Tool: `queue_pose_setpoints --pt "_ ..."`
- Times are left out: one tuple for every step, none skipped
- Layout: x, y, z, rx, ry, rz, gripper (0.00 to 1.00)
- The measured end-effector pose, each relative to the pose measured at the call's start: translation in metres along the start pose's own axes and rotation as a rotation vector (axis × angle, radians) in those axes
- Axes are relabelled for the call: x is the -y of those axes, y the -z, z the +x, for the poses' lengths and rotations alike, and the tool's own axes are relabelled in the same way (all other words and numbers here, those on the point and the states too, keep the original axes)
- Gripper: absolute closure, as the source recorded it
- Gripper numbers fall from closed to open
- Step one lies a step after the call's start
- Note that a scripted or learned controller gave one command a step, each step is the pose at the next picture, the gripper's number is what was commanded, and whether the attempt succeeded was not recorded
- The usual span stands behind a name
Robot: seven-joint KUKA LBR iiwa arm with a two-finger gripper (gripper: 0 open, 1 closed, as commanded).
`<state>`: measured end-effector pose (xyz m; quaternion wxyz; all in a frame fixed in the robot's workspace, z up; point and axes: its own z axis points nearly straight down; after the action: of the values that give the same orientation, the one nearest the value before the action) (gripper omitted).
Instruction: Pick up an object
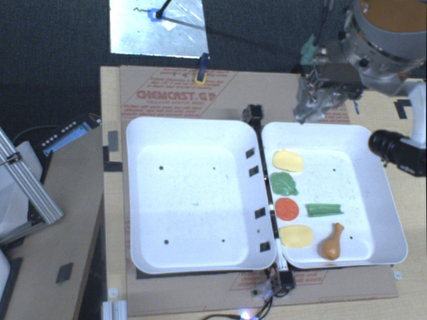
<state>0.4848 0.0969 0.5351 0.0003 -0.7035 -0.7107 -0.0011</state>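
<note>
Objects for picking lie in the right bin (373, 199), all of them below and slightly toward you from the pincer (312, 109). Closest to it you have a pale yellow piece (287, 160), almost straight beneath in the view. Just past that sits a green leafy piece (283, 183), then a red-orange round piece (287, 209), and farthest down that column a second yellow piece (296, 236). These four run in a line along the bin's left wall, near one another but mostly apart; the green and red ones may be touching, though you cannot be sure from this angle. Off to the pincer's right and lower still, a green bean-like piece (324, 210) lies flat, and beyond it a brown drumstick-shaped piece (332, 242) rests tilted near the bin's front corner.

The pincer hangs over the tabletop (180, 92) just outside the right bin's far rim, with nothing between its fingers; how wide they stand you cannot tell, since the metal there is blurred. The left bin (140, 152) sits to the pincer's left, edge to edge with the right one. The grey arm (387, 39) with its orange band rises behind the pincer.
</note>
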Motion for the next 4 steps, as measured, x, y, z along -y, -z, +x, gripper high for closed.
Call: queue_pose_setpoints --pt "-0.026 0.000 0.017 0.001 -0.004 -0.002 1.00" --pt "-0.084 -0.001 0.021 0.002 -0.009 -0.003 1.00" --pt "-0.029 0.000 0.073 0.000 0.000 0.001 1.00" --pt "-0.006 -0.249 0.072 0.006 -0.009 0.014 1.00"
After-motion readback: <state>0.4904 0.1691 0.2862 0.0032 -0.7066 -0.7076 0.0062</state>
